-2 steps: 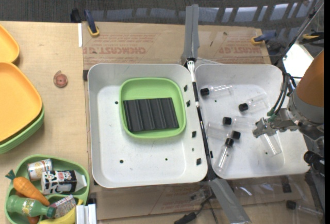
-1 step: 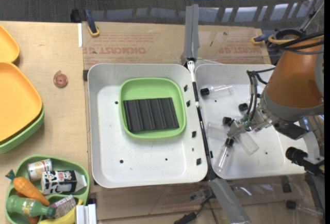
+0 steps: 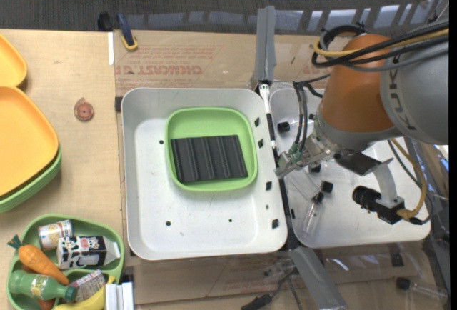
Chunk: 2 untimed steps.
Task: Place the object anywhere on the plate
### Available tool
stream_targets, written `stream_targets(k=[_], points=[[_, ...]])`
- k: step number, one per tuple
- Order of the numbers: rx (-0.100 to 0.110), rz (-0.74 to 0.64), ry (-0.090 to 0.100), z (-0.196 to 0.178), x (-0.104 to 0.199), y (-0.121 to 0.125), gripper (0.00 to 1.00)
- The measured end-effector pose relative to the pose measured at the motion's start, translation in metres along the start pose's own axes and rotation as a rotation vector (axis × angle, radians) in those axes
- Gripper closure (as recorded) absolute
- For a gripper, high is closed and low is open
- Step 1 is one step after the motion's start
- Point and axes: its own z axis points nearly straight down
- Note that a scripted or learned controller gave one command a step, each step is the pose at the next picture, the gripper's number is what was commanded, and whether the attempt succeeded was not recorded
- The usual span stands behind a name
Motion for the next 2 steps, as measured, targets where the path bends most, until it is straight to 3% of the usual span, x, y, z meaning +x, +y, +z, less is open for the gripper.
stream_targets(k=[1, 2], points=[[0.001, -0.043, 0.000, 0.0000, 0.0151, 0.0436, 1.00], [0.000, -0.043, 0.000, -0.0001, 0.0151, 0.0437, 0.00]])
